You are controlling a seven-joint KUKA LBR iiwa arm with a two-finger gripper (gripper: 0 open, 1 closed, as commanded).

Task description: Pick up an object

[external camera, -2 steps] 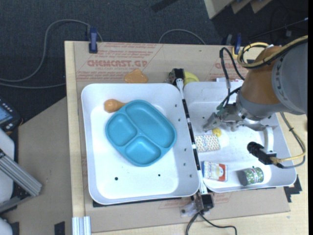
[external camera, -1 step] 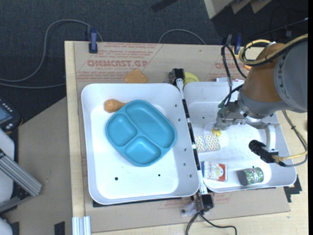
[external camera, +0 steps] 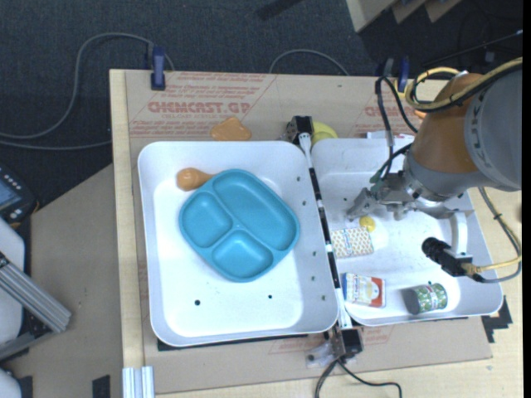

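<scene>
We judge pick not yet done. Gripper low in right bin, just above yellow piece (maybe target); jaws' state we cannot tell. Checkered packet just below piece, untouched.

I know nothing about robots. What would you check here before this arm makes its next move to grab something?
1. Pincer over the right white bin: ok.
2. Something under it: small yellow piece close below, ok.
3. Pincer open or shut: cannot tell.
4. Anything held: cannot tell.
5. Neighbours apart: white patterned packet lies right beside the yellow piece, not ok.
6. Other targets: green-labelled can and red-and-white packet lie free, ok.
</scene>
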